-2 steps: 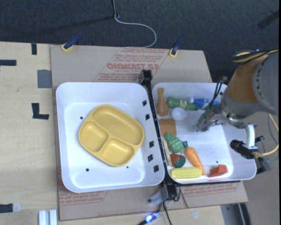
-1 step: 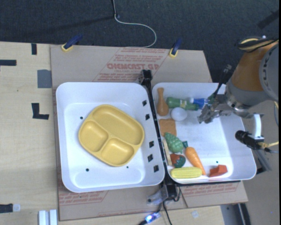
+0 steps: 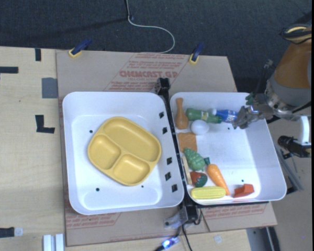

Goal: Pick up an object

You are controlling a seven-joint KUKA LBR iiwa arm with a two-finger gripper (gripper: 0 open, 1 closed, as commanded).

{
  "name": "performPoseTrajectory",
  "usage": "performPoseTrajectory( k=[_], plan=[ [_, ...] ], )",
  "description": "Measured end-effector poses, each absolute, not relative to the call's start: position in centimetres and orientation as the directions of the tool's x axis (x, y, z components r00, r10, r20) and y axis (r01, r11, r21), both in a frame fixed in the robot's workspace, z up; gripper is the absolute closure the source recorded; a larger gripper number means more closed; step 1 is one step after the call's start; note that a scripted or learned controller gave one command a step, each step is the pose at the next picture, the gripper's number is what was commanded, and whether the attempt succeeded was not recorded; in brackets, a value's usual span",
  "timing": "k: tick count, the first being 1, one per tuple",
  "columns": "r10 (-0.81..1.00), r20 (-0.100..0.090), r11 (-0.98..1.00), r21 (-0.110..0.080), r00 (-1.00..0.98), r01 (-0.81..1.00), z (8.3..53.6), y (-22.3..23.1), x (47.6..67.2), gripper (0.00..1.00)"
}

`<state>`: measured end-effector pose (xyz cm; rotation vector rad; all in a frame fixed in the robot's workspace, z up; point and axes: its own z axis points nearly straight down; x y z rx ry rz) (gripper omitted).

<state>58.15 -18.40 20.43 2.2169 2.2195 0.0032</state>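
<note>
Gripper (image 3: 245, 116) hangs at the upper right of the right bin (image 3: 261, 156), its dark fingertips blurred together, so whether they are apart or closed cannot be told. Just left of it lie a blue-and-white bottle (image 3: 226, 114), a green bottle (image 3: 203, 115) and a white ball (image 3: 199, 127). Lower in that bin sit a carrot (image 3: 216, 174) and corn (image 3: 208, 193). A yellow tray (image 3: 124, 150) fills the left bin (image 3: 78, 156). Red printing on the cardboard (image 3: 146, 72) at top center is too blurred to read.
</note>
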Motion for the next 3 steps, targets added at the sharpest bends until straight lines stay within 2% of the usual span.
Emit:
performPoseTrajectory(
  k=[1,2,3],
  plan=[
    [1.0,0.0,0.002,0.001,-0.002,1.0,22.6,-18.4,58.2,1.0],
    [1.0,0.001,0.006,-0.002,-0.006,1.0,21.5,-12.8,59.4,1.0],
    [1.0,0.001,0.007,0.0,-0.007,1.0,22.4,-7.7,61.5,1.0]
  ],
)
